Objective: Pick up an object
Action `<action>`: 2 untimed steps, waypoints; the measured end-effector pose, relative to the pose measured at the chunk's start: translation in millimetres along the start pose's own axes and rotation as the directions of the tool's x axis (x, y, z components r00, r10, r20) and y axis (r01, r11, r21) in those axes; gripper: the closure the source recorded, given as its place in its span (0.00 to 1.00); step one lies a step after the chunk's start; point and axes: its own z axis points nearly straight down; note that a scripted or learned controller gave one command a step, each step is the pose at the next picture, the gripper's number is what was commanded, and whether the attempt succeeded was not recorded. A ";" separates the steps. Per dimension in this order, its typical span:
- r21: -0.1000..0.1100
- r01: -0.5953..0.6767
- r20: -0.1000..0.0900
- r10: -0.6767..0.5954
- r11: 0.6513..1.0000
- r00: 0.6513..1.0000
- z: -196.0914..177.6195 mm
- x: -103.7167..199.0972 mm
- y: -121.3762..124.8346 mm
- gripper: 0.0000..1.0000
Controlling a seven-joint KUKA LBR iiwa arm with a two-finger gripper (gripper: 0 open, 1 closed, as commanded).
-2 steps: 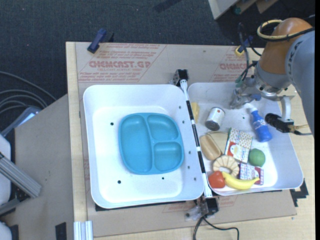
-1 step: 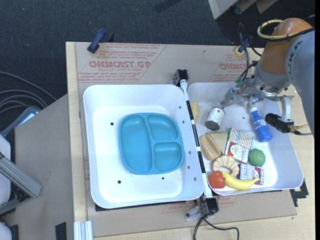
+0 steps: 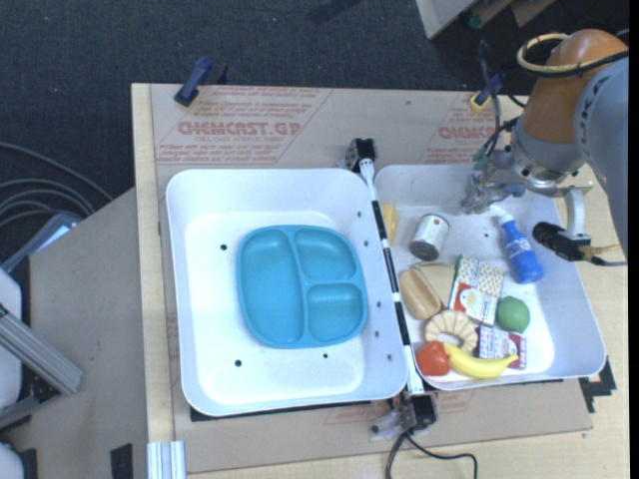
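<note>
Over the right bin: arm down at back, nothing seen in grip

Over on the right, we see the arm [image 3: 574, 98] (grey, orange band) reaching in w/ the gripper [image 3: 484, 190] low above the back of the right bin [image 3: 589, 327]. Fingers look narrow/near-closed, no obj btwn them that we can make out. Left bin [image 3: 200, 267] holds a blue divided plate [image 3: 300, 285], roughly centred. Right bin contents, big to small: snack box [image 3: 477, 289] mid-bin, banana [image 3: 475, 362] at front edge, hot dog bun [image 3: 420, 290] by the divider, blue bottle [image 3: 518, 250] just right of the gripper, tin can [image 3: 429, 236] on its side just left-front of the gripper, pretzel [image 3: 448, 323] touching the banana, green lime [image 3: 512, 313] right of the box, red tomato [image 3: 432, 358] at the banana's left end. All lie on the bin floor.
</note>
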 end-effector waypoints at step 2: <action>0.002 0.000 0.000 0.000 1.000 1.000 10.7 11.0 -0.8 0.00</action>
